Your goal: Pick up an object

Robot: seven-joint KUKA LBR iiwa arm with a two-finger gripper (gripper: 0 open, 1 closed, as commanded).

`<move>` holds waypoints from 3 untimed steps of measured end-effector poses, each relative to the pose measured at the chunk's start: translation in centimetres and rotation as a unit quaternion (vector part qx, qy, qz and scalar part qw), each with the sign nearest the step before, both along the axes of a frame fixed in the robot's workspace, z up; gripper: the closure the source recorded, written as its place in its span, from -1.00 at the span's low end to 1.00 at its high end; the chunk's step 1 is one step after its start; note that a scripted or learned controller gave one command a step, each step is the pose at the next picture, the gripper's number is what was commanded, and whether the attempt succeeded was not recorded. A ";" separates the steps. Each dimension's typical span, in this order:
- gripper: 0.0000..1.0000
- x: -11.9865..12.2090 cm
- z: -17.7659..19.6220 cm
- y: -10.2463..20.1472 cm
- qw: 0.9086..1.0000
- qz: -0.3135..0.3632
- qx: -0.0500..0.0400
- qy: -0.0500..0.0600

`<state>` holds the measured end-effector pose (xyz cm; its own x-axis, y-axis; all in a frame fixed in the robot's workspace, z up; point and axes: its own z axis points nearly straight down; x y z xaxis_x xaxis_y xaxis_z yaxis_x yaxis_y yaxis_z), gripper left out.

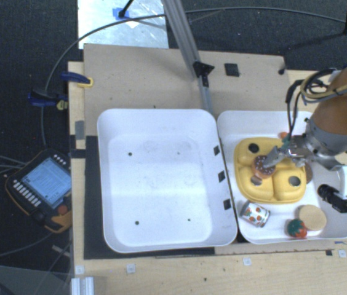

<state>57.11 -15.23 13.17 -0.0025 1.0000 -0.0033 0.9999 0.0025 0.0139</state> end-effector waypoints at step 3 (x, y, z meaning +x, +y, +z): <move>1.00 0.4 5.1 -0.2 1.000 0.001 0.001 0.004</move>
<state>57.46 -15.39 18.30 -0.0044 1.0000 -0.0016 1.0000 0.0045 0.0060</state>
